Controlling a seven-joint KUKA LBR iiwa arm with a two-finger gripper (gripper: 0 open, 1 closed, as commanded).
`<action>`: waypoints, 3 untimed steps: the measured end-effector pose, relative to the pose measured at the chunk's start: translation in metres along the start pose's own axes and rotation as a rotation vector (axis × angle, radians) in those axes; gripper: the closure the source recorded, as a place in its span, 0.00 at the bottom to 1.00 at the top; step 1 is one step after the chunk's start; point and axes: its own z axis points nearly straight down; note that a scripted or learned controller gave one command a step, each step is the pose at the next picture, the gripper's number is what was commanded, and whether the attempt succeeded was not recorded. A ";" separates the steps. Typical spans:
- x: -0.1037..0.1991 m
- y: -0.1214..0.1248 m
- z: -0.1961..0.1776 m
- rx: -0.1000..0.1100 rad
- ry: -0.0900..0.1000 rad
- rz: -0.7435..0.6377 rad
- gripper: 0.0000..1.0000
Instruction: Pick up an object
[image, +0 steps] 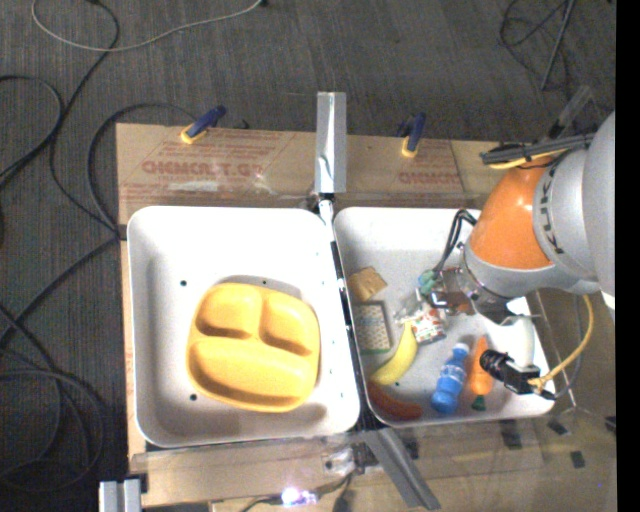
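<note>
grey arm (560, 215) hangs over right bin (400, 235), gripper (437, 290) above banana (397, 362), grip state unclear

Even, moderately bright overhead light, soft shadows inside the white bins (150, 250), slightly soft focus throughout.

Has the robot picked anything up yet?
Not that shows. The banana, blue bottle and carrot lie in the right bin; the yellow tray sits in the left bin. The arm is over the right bin. Gripping and lifting remain.
</note>
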 end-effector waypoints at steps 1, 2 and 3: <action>0.000 0.000 0.000 0.000 0.000 0.000 0.00; -0.045 0.044 -0.013 -0.002 -0.005 -0.194 0.00; -0.028 0.011 0.028 -0.014 -0.006 -0.177 0.00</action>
